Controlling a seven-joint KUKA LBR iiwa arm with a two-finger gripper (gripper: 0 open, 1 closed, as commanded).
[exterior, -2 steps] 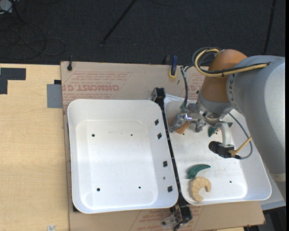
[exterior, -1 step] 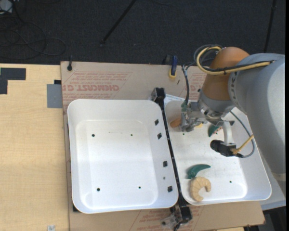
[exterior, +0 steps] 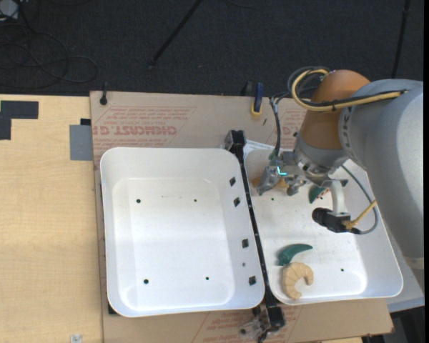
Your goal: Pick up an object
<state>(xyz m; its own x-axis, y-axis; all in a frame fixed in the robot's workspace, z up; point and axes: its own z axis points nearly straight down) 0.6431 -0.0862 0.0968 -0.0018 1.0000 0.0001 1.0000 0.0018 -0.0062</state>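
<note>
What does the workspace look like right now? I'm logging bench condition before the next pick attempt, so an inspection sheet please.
Surface: two white bins side by side, left bin and right bin, on a cardboard sheet.
Job's things: teal curved piece and tan croissant-shaped piece, touching, near the right bin's front.
Clutter: nothing seen.
Grippers: gripper low over the right bin's back; state unclear.
Cables: yellow and black cables at the wrist.
Surroundings: dark carpet with loose wires.

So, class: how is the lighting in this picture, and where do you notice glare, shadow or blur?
Camera view: bright, even light; the left bin glares nearly pure white, washing out its floor; the dark backdrop above the bench loses detail; the gripper area looks soft and cluttered; the teal piece and the tan croissant-shaped piece cast faint shadows.
</note>
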